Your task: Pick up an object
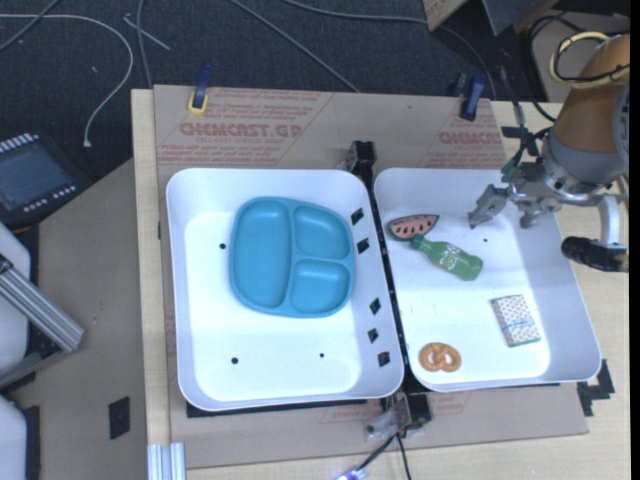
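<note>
Bench (300, 118): a brown cardboard sheet printed in red covers the top, held by a blue clamp at each far corner; cables trail over the dark floor behind it.
Left bin (200, 298): white and shallow, it sits on the cardboard, touching its twin along the middle seam.
Right bin (560, 298): white, same build, carrying four small objects spread over its floor.
Arm (590, 118): grey with an orange band, it reaches in from the right above the right bin's far right corner.
Plate (292, 256): a blue, three-part plate lies flat in the far half of the left bin.
Gripper (505, 211): it hangs over the far part of the right bin, fingers spread apart with nothing between them, clear of every object.
Bottle (448, 256): green, on its side, cap towards the seam, near the bin's centre and just below and left of the gripper.
Watermelon (412, 227): a toy slice, red with a green rind, just beside the bottle's cap end.
Box (516, 320): a small patterned box lies flat, well right of the pretzel.
Pretzel (439, 357): a brown toy pretzel rests by the near wall.
</note>
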You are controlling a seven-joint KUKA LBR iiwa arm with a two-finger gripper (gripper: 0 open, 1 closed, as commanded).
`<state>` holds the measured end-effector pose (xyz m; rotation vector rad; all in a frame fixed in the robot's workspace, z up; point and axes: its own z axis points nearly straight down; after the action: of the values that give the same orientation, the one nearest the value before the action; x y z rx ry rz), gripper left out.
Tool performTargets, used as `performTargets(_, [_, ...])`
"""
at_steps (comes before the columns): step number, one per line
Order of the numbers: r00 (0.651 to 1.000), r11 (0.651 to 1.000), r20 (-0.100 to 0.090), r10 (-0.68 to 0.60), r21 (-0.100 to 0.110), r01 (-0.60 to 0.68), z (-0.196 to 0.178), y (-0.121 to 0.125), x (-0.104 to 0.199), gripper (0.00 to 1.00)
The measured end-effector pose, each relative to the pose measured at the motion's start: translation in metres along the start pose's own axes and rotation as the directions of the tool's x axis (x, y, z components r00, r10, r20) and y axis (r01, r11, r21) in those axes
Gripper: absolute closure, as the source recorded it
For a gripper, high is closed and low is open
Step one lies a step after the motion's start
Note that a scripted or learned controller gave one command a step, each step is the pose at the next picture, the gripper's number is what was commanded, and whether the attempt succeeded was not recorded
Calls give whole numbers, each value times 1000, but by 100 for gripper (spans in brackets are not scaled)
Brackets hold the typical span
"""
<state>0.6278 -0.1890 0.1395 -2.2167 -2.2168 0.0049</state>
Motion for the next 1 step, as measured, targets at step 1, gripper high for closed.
performTargets(1, [1000,1000,1,0,-3,0,52,0,1,0])
